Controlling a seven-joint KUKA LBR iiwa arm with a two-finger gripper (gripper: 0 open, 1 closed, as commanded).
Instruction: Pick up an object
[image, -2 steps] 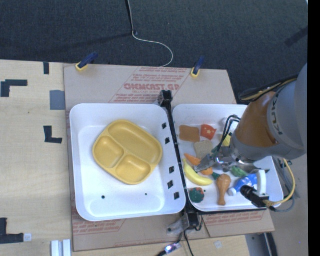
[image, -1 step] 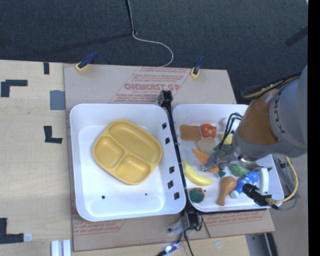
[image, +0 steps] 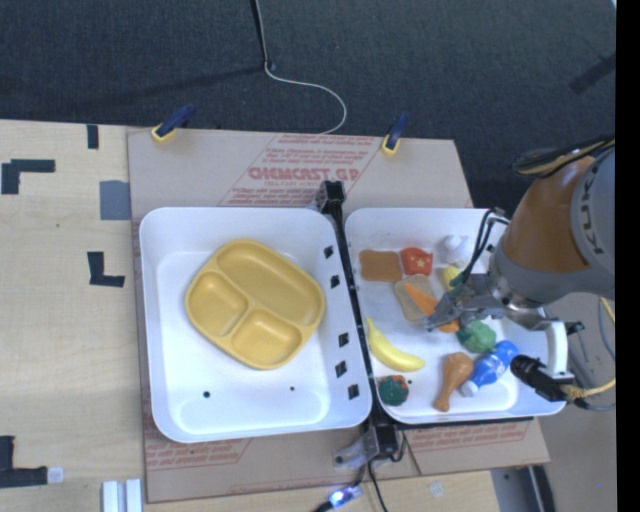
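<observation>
So the hand (image: 447, 312) is down in the right bin (image: 430, 412), sitting in the middle of a pile of toy food — an orange carrot-looking piece (image: 422, 297) and a pale wrapper-ish thing (image: 412, 303) just to its left, a green lump (image: 478, 335) right beside it, a blue bottle (image: 492, 365) and a drumstick (image: 452, 376) a bit lower. The fingers look like dark prongs angled down-left, but honestly I can't tell if they're spread or pinched, and I can't see anything clearly between them. The banana (image: 392, 348) lies apart near the divider, a much easier target if you ask me. The left bin (image: 165, 400) just has the yellow divided tray (image: 255, 302). My worry: everything's crowded around the fingers, so closing there could catch two pieces at once or just shove the carrot aside — a shallow edge grip would probably slip on the lift.
</observation>
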